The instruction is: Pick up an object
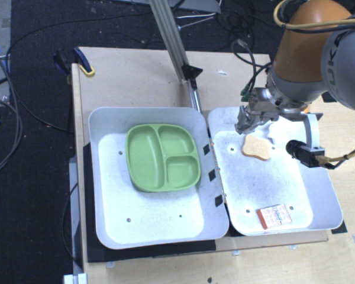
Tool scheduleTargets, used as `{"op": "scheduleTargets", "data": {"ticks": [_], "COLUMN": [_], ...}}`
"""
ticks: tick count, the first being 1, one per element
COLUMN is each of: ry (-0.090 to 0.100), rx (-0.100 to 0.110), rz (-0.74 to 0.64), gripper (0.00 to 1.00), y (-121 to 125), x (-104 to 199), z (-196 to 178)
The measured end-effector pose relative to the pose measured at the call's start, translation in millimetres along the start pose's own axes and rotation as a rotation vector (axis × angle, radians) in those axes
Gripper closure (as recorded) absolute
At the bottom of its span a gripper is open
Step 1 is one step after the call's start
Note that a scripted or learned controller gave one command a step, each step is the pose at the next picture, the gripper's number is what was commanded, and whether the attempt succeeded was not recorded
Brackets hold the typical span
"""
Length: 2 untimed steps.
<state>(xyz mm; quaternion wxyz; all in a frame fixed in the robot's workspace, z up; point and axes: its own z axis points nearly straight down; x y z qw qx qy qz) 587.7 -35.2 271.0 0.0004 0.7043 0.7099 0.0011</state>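
Grey two-finger gripper (247,125) hovers just beside tan bread-slice toy (257,148), poised to descend | finger spread: cannot tell | slice lies flat in right white bin (319,188), ungrasped

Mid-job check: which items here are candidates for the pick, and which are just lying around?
Job items:
tan slice of toast, just below the claw
small red-and-white packet
green three-compartment plastic plate

Lying about:
two white bins
blue-and-yellow clamp
grey metal pole
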Motion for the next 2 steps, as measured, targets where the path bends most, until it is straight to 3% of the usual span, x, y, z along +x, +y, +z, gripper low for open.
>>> {"op": "scheduleTargets", "data": {"ticks": [1,2], "ry": [0.0,0.001], "rx": [0.0,0.005], "rz": [0.0,0.0], "gripper": [1.0,1.0], "y": [16,10], "x": [49,102], "z": [5,20]}}
